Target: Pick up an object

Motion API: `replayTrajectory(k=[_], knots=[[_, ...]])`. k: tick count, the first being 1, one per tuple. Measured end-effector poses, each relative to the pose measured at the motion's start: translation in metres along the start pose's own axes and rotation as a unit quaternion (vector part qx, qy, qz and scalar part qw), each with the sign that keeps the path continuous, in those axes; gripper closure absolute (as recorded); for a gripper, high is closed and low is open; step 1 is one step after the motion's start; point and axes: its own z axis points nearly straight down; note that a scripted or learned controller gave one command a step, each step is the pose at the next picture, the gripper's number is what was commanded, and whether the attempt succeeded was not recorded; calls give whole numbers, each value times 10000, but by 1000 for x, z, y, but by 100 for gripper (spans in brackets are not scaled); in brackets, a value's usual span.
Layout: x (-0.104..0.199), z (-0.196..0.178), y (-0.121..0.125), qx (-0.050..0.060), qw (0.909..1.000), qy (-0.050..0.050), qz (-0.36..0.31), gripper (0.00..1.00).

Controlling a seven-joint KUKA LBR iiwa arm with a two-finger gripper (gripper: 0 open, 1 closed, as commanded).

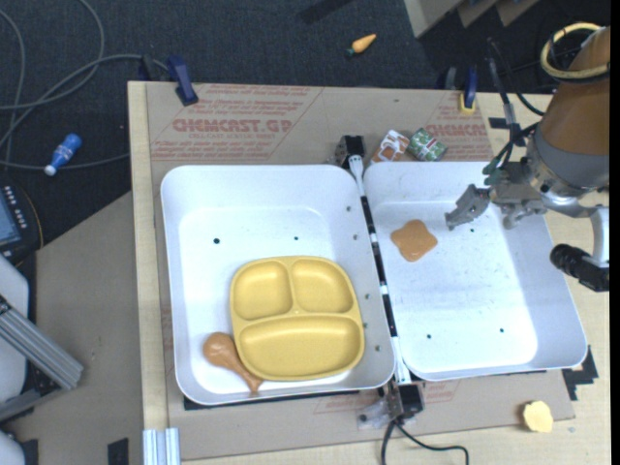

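Bench with two white bins side by side. Right bin holds one item: a small flat tan-brown piece, near the bin's left wall in its upper half, lying clear on bare floor with nothing touching it.

Gripper hangs over the right bin's upper part, reaching in from the right, well up and to the right of the tan-brown piece and apart from it. Nothing lies between the two. Whether its fingers are open or closed cannot be told from this angle; no object is seen in them.

Left bin carries a yellow divided plate with three compartments, set toward the lower middle. An orange drumstick toy lies at the plate's lower left edge, touching or tucked just beside it.

Off the bins: small printed packets on the board just above the right bin's upper left corner; a yellow lump on the board below the right bin; a blue-and-white bottle on the floor at far left; a small orange bit on the floor above.
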Motion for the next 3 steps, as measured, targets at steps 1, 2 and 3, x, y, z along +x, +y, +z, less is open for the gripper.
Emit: replayTrajectory(k=[1, 2, 3], knots=[[19, 83, 31, 31, 10000, 9, -14, 0], [31, 138, 46, 11, 10000, 5, -7, 0], [30, 125, 46, -10, 10000, 0, 4, 100]])
